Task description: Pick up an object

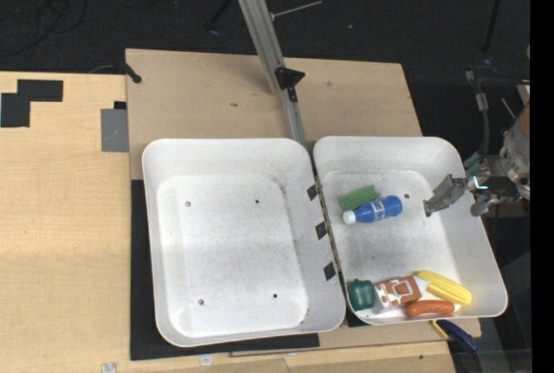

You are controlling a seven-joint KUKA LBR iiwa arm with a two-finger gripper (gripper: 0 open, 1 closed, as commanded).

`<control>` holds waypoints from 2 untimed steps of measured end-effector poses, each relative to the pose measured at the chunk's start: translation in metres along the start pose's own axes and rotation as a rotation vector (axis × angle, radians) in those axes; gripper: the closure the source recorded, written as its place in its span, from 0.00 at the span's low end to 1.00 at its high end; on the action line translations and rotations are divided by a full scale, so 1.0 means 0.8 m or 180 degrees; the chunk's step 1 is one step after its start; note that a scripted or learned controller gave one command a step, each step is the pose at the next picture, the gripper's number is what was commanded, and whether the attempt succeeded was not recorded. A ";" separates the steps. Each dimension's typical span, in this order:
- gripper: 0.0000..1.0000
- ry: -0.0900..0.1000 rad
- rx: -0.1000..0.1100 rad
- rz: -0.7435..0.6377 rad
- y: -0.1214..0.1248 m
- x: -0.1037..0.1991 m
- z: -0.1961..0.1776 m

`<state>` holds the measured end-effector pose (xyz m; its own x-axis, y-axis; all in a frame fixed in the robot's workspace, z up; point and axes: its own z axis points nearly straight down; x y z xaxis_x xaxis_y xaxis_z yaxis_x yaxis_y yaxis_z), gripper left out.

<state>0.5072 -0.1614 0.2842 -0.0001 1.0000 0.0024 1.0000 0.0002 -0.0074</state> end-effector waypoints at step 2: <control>0.00 0.0001 0.0005 0.0000 0.008 -0.002 0.075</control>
<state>0.5135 -0.1625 0.2245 0.0000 1.0000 0.0026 1.0000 0.0000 -0.0091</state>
